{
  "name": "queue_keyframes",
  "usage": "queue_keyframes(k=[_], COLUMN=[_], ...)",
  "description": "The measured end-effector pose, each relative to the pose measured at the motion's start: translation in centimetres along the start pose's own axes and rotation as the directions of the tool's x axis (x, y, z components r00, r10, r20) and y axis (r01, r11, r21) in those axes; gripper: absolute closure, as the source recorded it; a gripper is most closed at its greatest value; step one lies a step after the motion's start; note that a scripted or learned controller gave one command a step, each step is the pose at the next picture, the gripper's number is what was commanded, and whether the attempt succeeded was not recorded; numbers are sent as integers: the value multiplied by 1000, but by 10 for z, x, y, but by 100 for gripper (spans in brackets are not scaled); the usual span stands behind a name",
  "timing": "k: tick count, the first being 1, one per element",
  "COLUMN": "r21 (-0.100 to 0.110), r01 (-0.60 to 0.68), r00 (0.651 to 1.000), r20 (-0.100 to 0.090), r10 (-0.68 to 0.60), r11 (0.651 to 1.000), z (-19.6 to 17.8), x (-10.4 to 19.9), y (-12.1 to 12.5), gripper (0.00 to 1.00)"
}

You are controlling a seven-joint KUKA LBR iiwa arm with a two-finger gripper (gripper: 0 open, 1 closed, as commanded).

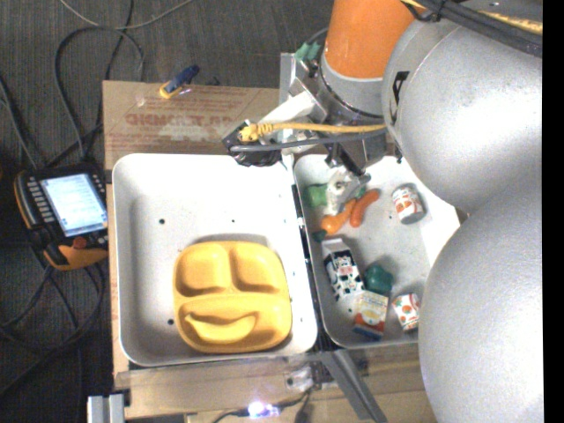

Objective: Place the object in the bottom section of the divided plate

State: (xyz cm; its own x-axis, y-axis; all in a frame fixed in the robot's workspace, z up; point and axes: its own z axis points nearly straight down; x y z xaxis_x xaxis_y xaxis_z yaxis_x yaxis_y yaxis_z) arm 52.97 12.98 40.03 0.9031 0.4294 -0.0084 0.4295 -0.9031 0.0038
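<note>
Plate (pixel 231 293): yellow, divided, lying in the left bin (pixel 141 236), toward the near right corner. It has two small sections on the far side and one wide section (pixel 225 326) on the near side, which I take to be the bottom one. All three sections are bare. Nothing has been placed, so the delivery part of the task is not done.

Candidate objects all lie in the right bin (pixel 427 241). A carrot (pixel 352 211) sits at the far left of that bin, with a pale green and white item (pixel 328 194) just beside it. A can (pixel 405 204) stands to their right. Nearer are a black and white toy (pixel 342 271), a green block (pixel 379 278), a carton (pixel 370 311) and a second can (pixel 405 311). The task does not name its object, so I cannot tell which of these is meant.

Gripper (pixel 346 181): down over the far left of the right bin, close above the carrot and the pale item. The arm (pixel 458 104) covers much of it. I cannot tell whether it is open or closed, and I see nothing held in it.

Assessment: the task is at the pick stage at best. What is left, as I judge it, is a secure hold on one object, a lift clear of the bin wall, a carry across to the left bin, and a release over the wide section.
</note>
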Motion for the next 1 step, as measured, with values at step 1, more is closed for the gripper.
queue_keyframes(k=[1], r21=[0], r01=[0], r00=[1000], r20=[0], r10=[0], r11=[1000], z=[0], x=[0], y=[0], gripper=[0])
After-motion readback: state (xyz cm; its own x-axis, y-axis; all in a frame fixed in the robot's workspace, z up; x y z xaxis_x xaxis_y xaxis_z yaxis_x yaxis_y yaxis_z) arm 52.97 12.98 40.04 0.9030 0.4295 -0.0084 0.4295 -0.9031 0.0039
